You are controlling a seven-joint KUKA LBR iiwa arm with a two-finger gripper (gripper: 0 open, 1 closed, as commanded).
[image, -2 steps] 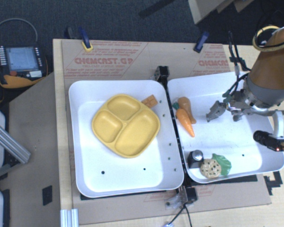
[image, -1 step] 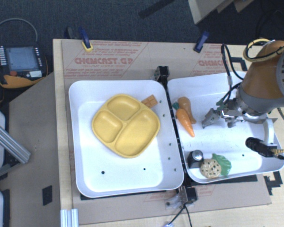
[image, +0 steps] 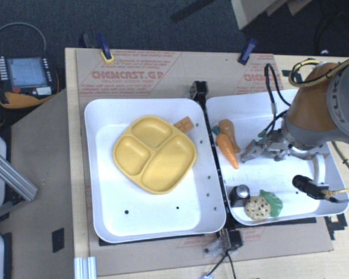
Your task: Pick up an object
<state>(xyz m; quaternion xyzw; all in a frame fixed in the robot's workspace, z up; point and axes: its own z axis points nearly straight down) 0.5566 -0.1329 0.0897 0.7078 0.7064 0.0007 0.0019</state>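
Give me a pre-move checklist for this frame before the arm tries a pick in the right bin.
1. Gripper over the right bin: ok.
2. Target within reach: ok, the carrot lies just beside the gripper.
3. Nothing between the fingers yet: ok.
4. Finger opening: cannot tell, too blurred.
5. Carrot free of neighbours: ok, the cookie lies apart, near the front wall.
6. Yellow divided plate out of the way: ok, in the left bin.

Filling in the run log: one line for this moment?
gripper: open, right bin | beside carrot, not holding | yellow plate: left bin
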